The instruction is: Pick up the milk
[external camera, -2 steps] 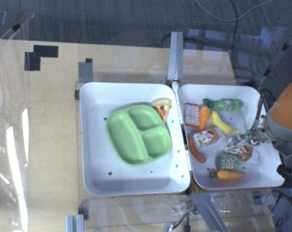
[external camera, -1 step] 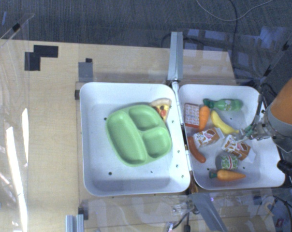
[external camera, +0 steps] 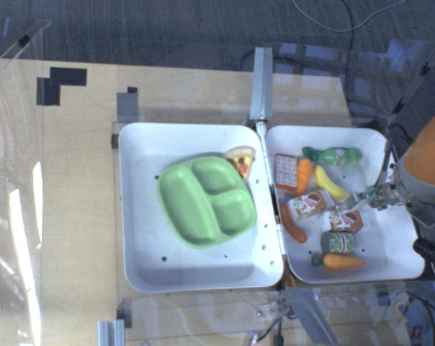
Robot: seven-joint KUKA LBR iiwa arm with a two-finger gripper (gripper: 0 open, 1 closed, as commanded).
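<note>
Two small white-and-red cartons lie in the right bin, and either could be the milk. One carton is near the bin's middle left. The other carton lies a little to its right, just below my gripper. The gripper hangs low over the middle right of this bin, reaching in from the right. It sits beside the lower end of a yellow banana. The grey wrist and the orange band stand at the right edge. Nothing is visibly held in the gripper.
The right bin also holds a green bottle, a carrot, a red-and-white box, a sausage, a can and a second carrot. The left bin holds a green divided plate and a pizza slice.
</note>
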